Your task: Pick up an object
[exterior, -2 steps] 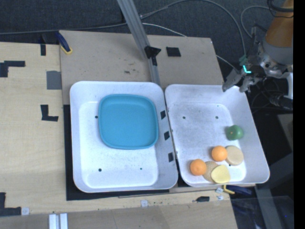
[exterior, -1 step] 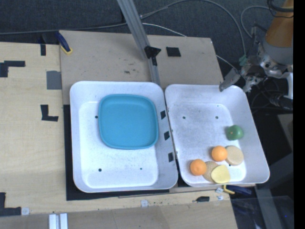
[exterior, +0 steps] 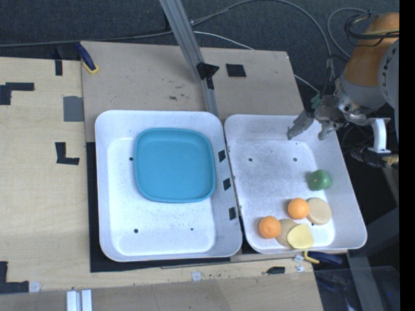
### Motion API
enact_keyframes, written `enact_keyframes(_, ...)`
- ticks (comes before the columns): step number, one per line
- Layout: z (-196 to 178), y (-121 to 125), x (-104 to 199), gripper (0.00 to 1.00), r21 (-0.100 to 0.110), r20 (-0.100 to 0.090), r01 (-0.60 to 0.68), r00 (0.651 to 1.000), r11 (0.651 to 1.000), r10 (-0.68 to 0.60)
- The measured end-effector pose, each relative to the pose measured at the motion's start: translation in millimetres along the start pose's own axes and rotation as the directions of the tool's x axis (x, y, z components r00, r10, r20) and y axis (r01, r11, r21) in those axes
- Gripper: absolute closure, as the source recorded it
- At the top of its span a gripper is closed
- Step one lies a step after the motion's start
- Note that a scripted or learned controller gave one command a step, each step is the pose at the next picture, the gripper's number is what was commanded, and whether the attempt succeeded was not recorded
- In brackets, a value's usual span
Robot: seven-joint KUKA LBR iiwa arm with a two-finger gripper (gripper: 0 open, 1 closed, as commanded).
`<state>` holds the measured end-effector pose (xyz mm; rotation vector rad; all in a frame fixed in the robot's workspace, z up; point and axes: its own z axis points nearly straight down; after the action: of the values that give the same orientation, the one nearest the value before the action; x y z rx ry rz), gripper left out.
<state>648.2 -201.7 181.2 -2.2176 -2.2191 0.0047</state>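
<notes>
We see the grey two-finger gripper [exterior: 312, 127] over the top edge of the right shallow white bin [exterior: 259, 167], fingers spread and holding nothing. The small green round object [exterior: 318, 180] lies in this bin, below the gripper and apart from it.

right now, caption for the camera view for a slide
Open gripper over the right bin's far edge; green ball and two oranges in its near corner; blue plate in the left bin.

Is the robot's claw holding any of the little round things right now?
No. The gripper is open with nothing between its fingers, up over the right bin's far edge. The green ball lies apart from it.
</notes>
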Motion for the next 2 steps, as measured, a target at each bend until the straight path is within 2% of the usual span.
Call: enact_keyframes(2,94.2,5.7,-6.1,0.0,-0.002,0.001,0.0,1.0,1.0,0.0)
